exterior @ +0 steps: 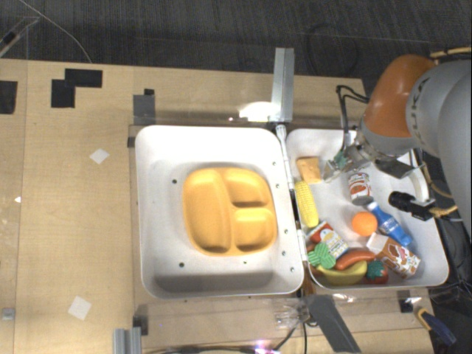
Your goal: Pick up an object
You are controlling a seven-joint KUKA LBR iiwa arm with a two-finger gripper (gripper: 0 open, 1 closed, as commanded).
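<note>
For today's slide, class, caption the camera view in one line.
Grey arm's gripper hovers over the right bin of toy food; a yellow tray fills the left bin.

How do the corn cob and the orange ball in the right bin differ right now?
The corn cob is long and yellow; the orange ball is round and orange. The corn cob lies lengthwise against the right bin's left wall; the orange ball sits nearer the middle, beside a blue bottle. Both lie loose in the same bin, apart from the gripper.
</note>
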